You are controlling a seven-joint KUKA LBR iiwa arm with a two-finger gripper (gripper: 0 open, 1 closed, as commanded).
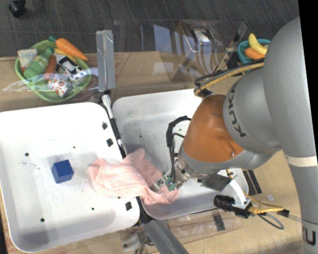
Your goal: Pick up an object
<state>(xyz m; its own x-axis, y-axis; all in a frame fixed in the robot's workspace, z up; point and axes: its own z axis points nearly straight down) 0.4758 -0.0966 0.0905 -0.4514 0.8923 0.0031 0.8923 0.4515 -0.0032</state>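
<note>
A small blue cube (62, 171) sits in my left white bin (12, 147). A crumpled pink cloth (125, 176) drapes across the divider into the right white bin (140, 111). My gripper (169, 183) presses at the cloth's right end; I cannot tell its grip, since my wrist seems to hide it.

Pink cloth (125, 176) soft, crumpled; blue block (62, 171) smooth, matt; white bins (12, 147) smooth plastic, faintly glossy.

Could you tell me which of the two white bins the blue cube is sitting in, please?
The left bin holds the blue cube; the right bin has the claw over it.
</note>
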